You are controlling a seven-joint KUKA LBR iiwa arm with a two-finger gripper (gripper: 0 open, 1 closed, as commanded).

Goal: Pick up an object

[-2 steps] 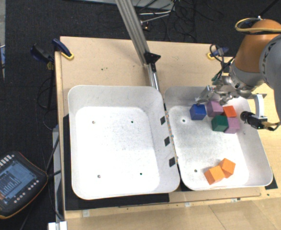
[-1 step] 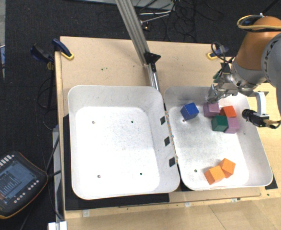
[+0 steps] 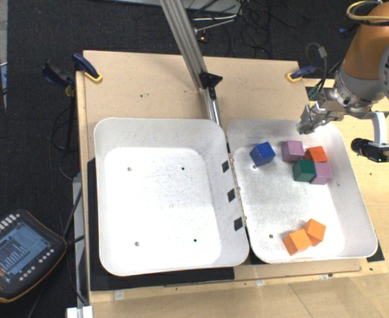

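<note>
The gripper (image 3: 309, 126) hangs over the far edge of the right bin (image 3: 353, 197), just beyond the cluster of blocks; its tip is small and dark here, and nothing shows between its ends. Whether the claw is spread or pressed together I cannot tell.

Taking the right bin as the landmark: in its far half sits a blue block (image 3: 262, 153), a little apart from a tight group made of a purple block (image 3: 291, 150), an orange block (image 3: 317, 154), a green block (image 3: 304, 170) and a second purple block (image 3: 323, 173), which touch or nearly touch one another. In the near half of the same bin lie two more orange blocks (image 3: 305, 236), side by side and touching.

The left bin (image 3: 114, 138) lies against the right bin's left side, their rims meeting along the middle. A handheld control pad (image 3: 12, 254) rests off the bench, well to the left of both bins
</note>
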